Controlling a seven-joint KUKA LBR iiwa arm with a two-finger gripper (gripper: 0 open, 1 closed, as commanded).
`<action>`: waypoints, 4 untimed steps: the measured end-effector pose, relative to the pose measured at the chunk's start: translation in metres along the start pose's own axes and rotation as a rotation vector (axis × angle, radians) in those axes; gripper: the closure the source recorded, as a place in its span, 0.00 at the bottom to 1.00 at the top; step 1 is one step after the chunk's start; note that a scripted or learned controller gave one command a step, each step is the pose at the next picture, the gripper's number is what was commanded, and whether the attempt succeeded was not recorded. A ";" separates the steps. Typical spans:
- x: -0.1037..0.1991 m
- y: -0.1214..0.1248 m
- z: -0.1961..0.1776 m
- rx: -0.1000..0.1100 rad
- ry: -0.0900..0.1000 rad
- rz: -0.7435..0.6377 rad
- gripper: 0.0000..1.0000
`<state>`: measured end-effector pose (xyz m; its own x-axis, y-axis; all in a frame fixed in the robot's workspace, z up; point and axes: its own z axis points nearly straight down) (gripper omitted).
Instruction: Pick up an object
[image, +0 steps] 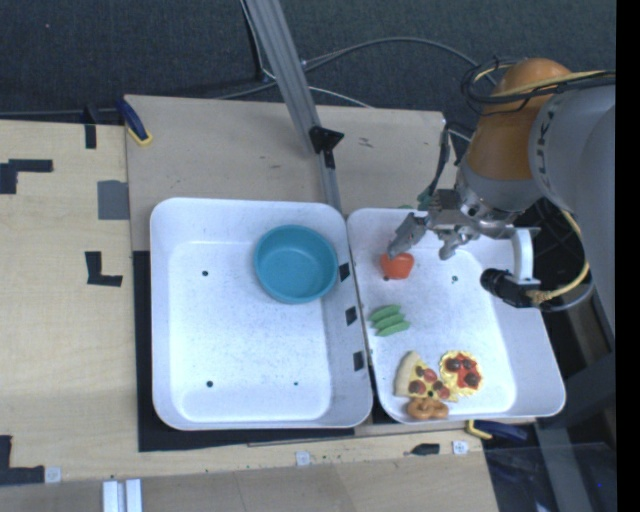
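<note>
The open pincer hangs right of the small red-orange round object, so closing may miss it.

Two white bins side by side on a bench, blue bowl in the left bin, right bin holding an orange-red toy, green pea pod, pizza slice, small round pizza, gripper open just above the orange-red toy
</note>
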<state>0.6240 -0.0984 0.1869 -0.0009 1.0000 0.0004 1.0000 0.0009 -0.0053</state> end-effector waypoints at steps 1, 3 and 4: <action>-0.001 0.001 0.063 0.001 0.000 0.001 0.00; -0.001 0.001 0.087 -0.007 -0.001 0.000 1.00; 0.007 0.006 0.030 -0.010 -0.001 0.000 1.00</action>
<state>0.6300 -0.0911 0.1568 -0.0012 1.0000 -0.0002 1.0000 0.0012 0.0043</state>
